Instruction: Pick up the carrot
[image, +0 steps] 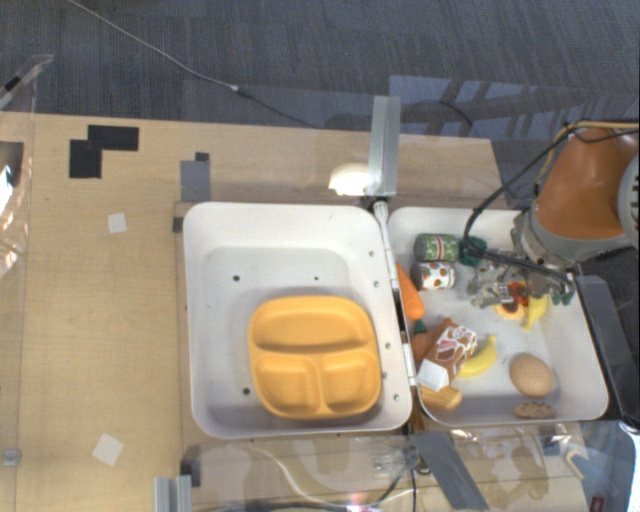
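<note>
Carrot (408, 293) lay against right bin (590, 400) left wall, long axis along wall; gripper (492, 288) hovered mid-bin, carrot off toward left wall; finger state indiscernible

No legible text, labels or numbers anywhere.

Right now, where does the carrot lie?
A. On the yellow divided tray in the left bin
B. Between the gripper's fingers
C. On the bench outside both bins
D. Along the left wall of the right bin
D: the carrot lies against the left wall of the right bin, beside the divider, apart from the gripper further right.
</note>
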